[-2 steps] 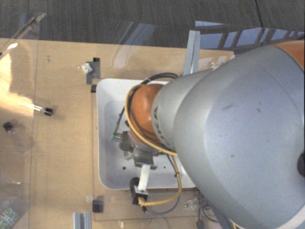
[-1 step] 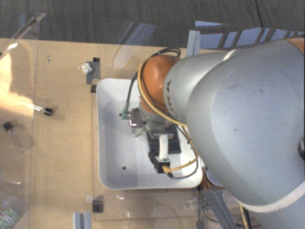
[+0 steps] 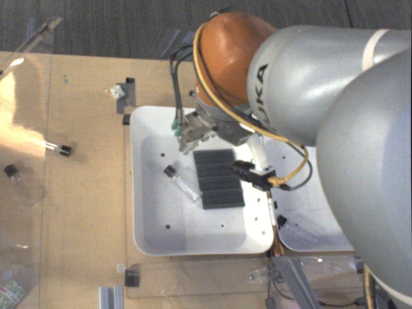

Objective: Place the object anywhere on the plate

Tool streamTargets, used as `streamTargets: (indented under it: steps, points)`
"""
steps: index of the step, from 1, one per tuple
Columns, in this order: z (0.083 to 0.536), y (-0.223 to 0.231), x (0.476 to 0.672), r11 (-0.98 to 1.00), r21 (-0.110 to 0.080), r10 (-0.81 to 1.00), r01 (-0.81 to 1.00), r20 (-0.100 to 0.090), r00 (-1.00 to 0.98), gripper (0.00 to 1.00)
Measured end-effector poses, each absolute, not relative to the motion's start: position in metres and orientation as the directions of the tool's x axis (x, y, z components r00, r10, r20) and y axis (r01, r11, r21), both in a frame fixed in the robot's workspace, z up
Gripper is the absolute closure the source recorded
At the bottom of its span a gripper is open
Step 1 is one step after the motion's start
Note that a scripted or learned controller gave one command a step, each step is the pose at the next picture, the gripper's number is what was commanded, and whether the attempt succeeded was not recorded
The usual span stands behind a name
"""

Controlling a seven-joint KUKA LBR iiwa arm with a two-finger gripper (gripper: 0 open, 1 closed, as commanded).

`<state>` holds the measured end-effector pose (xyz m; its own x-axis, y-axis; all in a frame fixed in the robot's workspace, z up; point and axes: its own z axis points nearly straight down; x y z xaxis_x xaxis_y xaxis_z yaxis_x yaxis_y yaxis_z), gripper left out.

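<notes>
Though the jaws' state cannot be told, a clear black-capped vial (image 3: 181, 181) lies in the left bin (image 3: 151, 230).

You could read just one marking here: the black capital letters "KA", the visible end of a brand name, printed on the smooth grey rounded metal housing of the arm (image 3: 302, 89). The letters ran sideways, roughly from six o'clock up toward twelve o'clock, and sat at about one o'clock from the picture's centre, just beside the glossy orange domed band (image 3: 228, 53), which lay at their nine o'clock. The lettering's earlier characters curved out of your sight. Nothing else carried text, numbers or signs that you could have read.
</notes>
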<state>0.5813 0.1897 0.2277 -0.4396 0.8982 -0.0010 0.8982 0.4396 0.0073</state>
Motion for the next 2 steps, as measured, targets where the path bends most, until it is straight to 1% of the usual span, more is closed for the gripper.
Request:
streamTargets:
  steps: [1,2]
  points:
    - [0.140,0.192,0.634,0.908,0.005,0.419,0.419,-0.003,-0.908,1.00]
    - [0.157,0.221,0.648,0.990,0.007,0.143,0.143,-0.009,-0.990,1.00]
